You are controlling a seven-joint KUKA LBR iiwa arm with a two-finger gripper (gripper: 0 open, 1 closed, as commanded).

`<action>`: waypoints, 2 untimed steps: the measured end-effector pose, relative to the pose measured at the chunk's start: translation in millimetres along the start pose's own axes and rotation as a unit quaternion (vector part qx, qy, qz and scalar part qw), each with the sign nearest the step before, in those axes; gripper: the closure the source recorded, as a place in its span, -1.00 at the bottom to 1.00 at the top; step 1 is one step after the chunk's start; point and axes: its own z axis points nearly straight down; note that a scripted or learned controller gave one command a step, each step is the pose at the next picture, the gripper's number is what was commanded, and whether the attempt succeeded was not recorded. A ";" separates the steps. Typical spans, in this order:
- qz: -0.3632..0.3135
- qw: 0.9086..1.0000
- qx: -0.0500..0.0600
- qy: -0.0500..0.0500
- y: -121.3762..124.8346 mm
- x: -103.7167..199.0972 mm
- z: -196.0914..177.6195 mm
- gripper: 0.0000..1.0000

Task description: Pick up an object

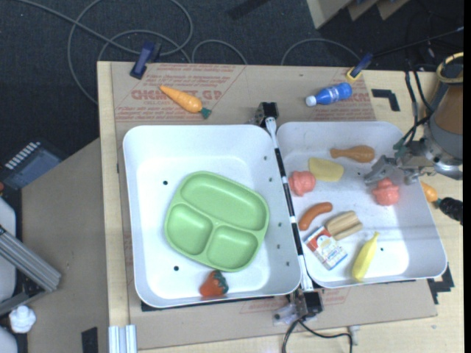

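Camera view: fingers [391, 169] hover above red toy [385, 193]; right bin [434, 250].

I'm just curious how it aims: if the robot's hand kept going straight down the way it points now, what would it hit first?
Most likely the pinkish-red toy in the right bin. The hand hangs just above it, pointing down. Depth is hard to judge from this slanted view, so it might graze the toy's edge or meet the bin floor beside it.

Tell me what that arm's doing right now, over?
Gripper low in right bin, over a red toy. Grip unconfirmed. Drumstick close by.
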 end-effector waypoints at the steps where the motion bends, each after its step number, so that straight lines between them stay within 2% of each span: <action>1: -0.001 1.000 0.001 0.003 -3.4 6.9 54.3 -1.00; 2: 0.000 1.000 -0.003 0.000 -1.5 4.4 41.5 1.00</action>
